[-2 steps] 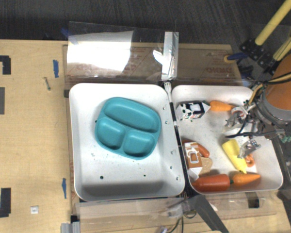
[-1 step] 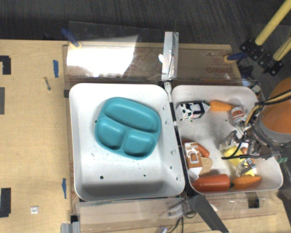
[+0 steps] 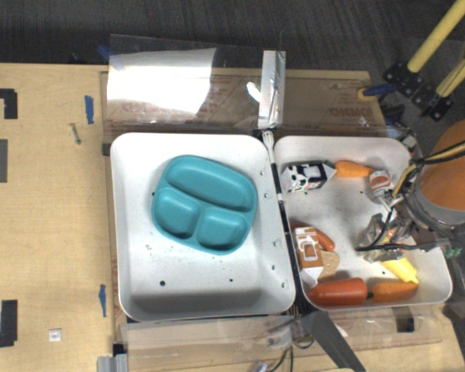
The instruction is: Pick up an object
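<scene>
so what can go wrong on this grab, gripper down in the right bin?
1. The gripper sits low by the right bin wall; the yellow piece looks wedged against the rim, so fingers may scrape the wall.
2. The red sausage and orange piece lie end to end, so a grab may nudge both.

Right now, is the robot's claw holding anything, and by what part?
Cannot be told. The gripper sits low in the right bin above a yellow item, but nothing shows clearly within its grasp.

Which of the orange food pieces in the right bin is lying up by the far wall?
The carrot-like piece beside the black-and-white toy; the other orange piece lies along the near wall.
</scene>
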### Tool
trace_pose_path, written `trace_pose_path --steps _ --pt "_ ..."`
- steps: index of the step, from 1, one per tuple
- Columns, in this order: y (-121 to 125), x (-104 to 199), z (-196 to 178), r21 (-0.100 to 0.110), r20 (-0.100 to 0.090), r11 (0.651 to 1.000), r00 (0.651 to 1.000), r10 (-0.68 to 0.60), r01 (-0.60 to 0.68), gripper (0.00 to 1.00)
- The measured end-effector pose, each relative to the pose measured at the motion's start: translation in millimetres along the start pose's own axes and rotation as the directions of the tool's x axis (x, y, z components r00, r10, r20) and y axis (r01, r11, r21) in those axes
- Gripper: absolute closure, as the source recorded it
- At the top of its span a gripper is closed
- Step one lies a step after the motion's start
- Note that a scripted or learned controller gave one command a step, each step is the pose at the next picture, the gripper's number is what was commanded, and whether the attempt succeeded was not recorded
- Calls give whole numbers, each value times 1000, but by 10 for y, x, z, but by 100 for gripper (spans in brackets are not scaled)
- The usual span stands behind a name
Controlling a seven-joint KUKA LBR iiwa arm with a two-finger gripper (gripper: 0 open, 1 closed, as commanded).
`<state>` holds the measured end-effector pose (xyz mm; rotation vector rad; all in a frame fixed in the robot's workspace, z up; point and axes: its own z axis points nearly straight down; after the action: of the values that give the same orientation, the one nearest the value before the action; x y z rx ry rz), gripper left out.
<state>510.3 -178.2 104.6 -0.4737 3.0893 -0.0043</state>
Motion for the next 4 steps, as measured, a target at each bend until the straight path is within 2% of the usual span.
trace_pose_path --steps 1,2,3,4 --pt "73 -570 -1298 2 1 1000 1000 19 -19 100" --pt "76 -545 -1248 -3 -9 1000 1000 21 -21 0" --pt "-98 56 -222 -10 -15 990 990 -138 138 0" --pt "-437 -44 161 -8 -5 997 997 -80 80 0"
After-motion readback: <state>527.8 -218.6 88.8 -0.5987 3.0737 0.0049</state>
